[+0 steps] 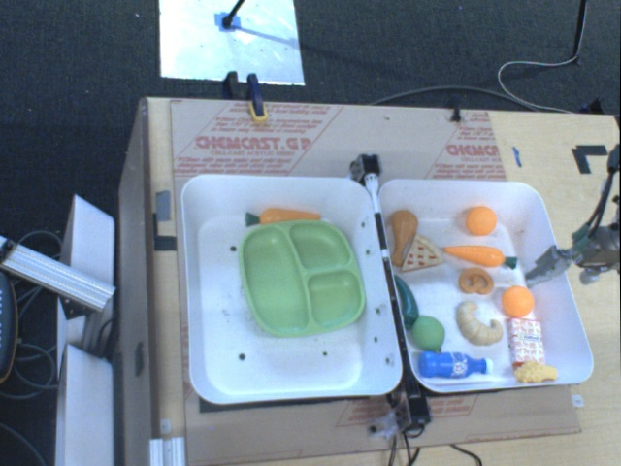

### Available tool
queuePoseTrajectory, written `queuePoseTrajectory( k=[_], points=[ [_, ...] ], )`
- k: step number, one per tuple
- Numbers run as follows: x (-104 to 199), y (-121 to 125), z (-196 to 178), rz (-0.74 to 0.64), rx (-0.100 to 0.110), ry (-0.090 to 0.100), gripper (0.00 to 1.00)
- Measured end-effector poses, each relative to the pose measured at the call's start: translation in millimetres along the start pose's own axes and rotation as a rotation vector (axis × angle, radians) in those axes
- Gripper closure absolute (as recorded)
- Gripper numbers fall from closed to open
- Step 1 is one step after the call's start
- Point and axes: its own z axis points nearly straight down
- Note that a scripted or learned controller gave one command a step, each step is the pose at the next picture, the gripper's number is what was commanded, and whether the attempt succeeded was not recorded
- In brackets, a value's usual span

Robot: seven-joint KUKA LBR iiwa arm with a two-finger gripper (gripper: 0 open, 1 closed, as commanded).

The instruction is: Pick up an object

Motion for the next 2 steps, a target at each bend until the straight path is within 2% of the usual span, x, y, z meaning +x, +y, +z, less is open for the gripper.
queuePoseTrajectory(
  k=[1,2],
  points=[
    [-6.6,37.2,70.7,-0.001,0.002,0.001,0.0],
    [25.5,87.0,166.2,-0.001,0.0,0.001,0.0]
  ],
)
